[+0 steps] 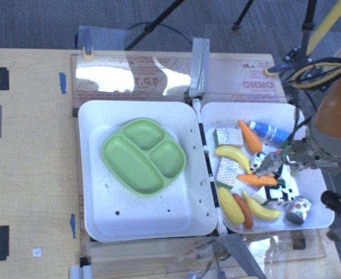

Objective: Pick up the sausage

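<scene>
Red-brown sausage (243, 211) lies untouched at the right bin's (315, 179) front edge, between the corn (229, 206) and a banana (262, 207). Gripper (269, 166) hovers behind it, over a carrot (257, 179); finger state cannot be told. Nothing lifted: approach, grasp and lift all remain.

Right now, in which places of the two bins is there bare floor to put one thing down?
Left bin: bare strips around the green plate, widest along the near wall. Right bin: crowded with bananas, carrots, sausage and the end effector.
</scene>
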{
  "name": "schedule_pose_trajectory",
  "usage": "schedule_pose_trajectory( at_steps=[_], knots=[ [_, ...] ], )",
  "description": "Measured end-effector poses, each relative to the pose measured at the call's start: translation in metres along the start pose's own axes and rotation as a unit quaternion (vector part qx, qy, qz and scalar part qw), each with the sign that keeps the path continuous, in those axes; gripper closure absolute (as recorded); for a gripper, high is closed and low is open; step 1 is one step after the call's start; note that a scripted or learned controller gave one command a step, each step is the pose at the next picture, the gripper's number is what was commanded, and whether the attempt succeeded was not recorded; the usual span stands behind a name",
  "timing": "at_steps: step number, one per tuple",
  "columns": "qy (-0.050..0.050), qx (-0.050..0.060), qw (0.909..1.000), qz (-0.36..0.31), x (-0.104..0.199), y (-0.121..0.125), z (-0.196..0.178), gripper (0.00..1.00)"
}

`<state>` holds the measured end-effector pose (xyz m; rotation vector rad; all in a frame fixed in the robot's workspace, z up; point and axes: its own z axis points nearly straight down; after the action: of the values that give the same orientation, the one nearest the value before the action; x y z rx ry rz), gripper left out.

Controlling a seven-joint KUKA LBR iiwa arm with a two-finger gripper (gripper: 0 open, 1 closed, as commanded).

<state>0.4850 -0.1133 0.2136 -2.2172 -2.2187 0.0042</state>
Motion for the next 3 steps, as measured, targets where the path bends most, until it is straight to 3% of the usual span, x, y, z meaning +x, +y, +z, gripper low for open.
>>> schedule_pose_trajectory(
  at_steps=[1, 2, 3],
  knots=[
    [-0.001, -0.002, 0.9976, 0.07, -0.042, 0.008, 0.108, 0.0],
    [-0.001, -0.001, 0.9975, 0.071, -0.043, 0.008, 0.1, 1.0],
    [-0.002, -0.013, 0.9773, 0.211, -0.016, 0.059, 0.118, 1.0]
  ],
)
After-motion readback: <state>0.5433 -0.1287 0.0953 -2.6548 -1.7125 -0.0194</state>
